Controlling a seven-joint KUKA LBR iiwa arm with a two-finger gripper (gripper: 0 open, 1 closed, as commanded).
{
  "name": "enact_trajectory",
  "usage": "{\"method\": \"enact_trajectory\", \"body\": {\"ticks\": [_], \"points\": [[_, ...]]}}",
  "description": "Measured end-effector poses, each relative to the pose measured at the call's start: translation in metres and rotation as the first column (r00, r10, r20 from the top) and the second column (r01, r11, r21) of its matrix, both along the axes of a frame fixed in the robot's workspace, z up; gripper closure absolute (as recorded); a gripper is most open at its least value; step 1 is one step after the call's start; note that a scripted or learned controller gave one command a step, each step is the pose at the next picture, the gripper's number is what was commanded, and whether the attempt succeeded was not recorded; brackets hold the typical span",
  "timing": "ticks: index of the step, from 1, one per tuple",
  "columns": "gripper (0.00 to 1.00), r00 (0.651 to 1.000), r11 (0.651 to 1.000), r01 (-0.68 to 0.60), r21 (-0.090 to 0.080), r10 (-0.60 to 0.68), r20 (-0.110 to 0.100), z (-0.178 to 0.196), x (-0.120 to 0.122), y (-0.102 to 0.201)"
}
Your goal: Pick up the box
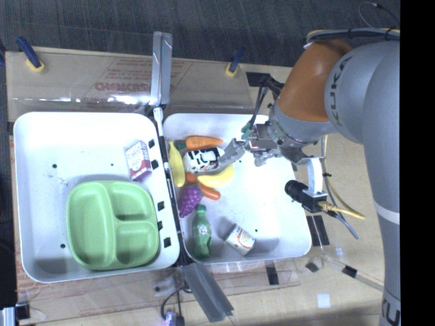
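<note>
White right bin: gripper over fruit at 10 o'clock; finger state unclear. Box in left bin.

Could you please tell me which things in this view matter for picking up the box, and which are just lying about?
For the job:
box, in the left bin
hand, over the right bin

Lying about:
green tray
carrot
bananas
grapes
green bottle
can
</note>
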State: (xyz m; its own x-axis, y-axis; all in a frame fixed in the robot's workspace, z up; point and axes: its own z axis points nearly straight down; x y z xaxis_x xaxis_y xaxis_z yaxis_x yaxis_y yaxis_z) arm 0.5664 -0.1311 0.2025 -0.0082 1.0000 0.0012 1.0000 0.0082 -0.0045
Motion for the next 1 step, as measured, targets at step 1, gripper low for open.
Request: {"method": "enact_trajectory", "body": {"ticks": [1], "points": [[0.00, 1.000, 1.000, -0.023, -0.001, 0.023, 0.000, -0.0576, -0.0654, -0.0569]]}}
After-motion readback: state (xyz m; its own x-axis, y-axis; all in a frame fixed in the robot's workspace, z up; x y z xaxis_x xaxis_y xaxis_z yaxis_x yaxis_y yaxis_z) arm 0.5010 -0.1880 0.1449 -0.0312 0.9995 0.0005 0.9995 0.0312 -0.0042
